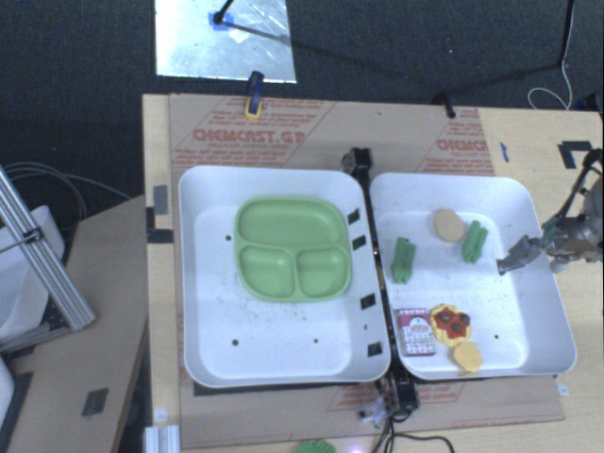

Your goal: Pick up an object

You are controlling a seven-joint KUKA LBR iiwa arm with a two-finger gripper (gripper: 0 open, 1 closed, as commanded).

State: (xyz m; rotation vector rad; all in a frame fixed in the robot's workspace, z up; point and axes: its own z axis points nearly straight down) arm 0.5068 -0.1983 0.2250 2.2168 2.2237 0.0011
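The right bin (528,206) holds several small toys: a tan round piece (449,225), a green piece (474,242) beside it, another green piece (403,260) near the bin's left wall, a pink-and-white box (416,332), a red-and-yellow piece (451,322) and a yellow piece (467,356). My gripper (519,255) reaches in over the right bin's right rim, low and apart from all the toys. Nothing shows between its fingers.
The left bin (203,281) holds a green divided plate (292,249). Black clips run along the seam between the bins. A foil sheet (225,25) lies on the dark floor beyond the bench. A metal frame stands at the far left.
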